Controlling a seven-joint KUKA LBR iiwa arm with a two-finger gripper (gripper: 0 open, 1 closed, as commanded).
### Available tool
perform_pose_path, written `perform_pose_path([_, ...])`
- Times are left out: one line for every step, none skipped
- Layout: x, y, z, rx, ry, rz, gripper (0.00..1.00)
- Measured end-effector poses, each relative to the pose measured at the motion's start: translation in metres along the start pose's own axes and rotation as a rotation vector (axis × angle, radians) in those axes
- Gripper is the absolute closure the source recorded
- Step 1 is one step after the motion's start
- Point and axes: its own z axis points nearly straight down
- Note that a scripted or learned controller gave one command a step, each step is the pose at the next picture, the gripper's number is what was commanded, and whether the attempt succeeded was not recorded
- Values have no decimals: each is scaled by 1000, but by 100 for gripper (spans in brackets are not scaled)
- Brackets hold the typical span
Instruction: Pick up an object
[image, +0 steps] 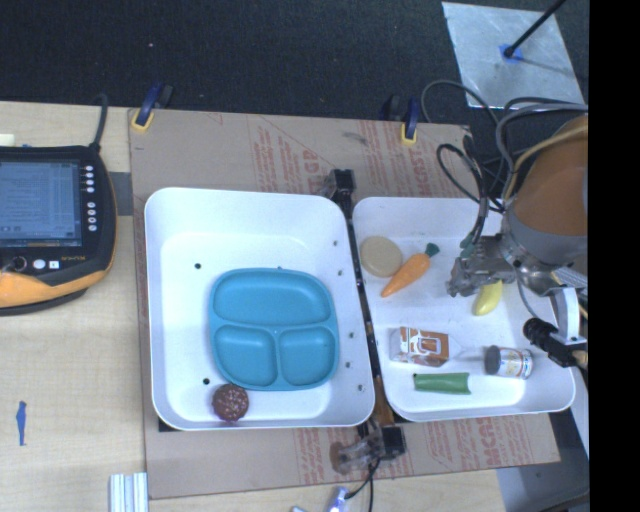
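The gripper (470, 272) hangs low inside the right bin (560, 405), toward its 2 o'clock corner; whether it is open or closed I cannot tell from this slant, and nothing is visibly held. Just beside it, at its 4 o'clock, lies a small yellow banana-like piece (487, 298). At its 9 o'clock is the toy carrot (407, 272), and beyond that a round beige disc (381, 256). Toward 6 o'clock in the same bin lie a brown packet (421, 345), a green stick (441, 381) and a small bottle (508, 361).

The left bin (170, 220) holds a blue divided tray (271, 326) with a dark round ball (230, 402) at its 7 o'clock.

The step in hand looks like the approach over a candidate, most likely the yellow piece or the carrot. The next move calls for centring over one item, descending so it sits between the jaws, then closing and lifting straight up; the yellow piece lies close to the bin wall, which may crowd the grasp.
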Motion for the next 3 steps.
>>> perform_pose_path([0,0,0,0,0,1,0])
perform_pose_path([25,-38,57,0,0,1,0])
perform_pose_path([17,-69,59,-1,0,0,0])
